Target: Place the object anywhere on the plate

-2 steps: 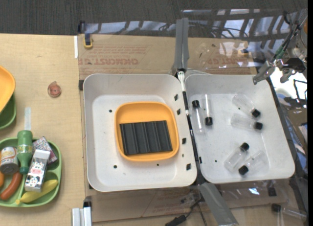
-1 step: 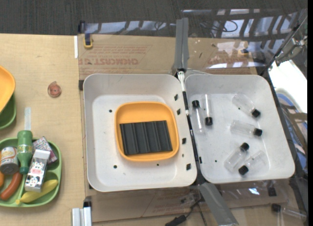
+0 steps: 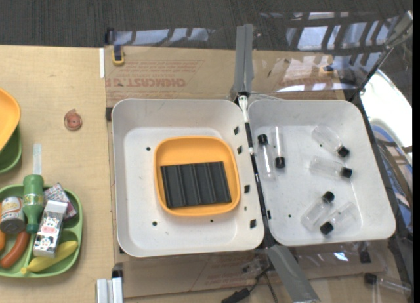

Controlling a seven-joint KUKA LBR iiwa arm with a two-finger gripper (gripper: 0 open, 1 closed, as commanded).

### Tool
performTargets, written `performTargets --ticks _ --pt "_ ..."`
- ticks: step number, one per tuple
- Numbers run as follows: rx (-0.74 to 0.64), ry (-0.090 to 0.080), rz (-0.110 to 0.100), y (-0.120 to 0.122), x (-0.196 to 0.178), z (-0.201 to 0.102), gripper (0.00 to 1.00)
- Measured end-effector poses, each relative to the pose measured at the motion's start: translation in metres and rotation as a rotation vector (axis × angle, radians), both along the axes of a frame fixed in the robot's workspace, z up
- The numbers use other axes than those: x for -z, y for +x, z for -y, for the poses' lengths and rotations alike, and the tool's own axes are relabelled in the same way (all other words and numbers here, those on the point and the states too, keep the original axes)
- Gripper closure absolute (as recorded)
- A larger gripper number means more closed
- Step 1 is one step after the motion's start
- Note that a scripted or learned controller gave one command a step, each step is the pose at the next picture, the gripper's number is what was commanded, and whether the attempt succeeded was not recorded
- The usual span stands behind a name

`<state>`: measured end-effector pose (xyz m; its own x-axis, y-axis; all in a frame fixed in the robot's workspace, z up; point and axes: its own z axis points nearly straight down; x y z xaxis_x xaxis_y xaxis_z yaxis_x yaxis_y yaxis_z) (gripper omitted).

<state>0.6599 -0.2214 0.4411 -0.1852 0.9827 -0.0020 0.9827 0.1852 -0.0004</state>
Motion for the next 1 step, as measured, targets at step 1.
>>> performTargets --ticks 1 --pt "-0.314 0.001 -0.001 -0.0001 0.0005 0.0006 0.0"
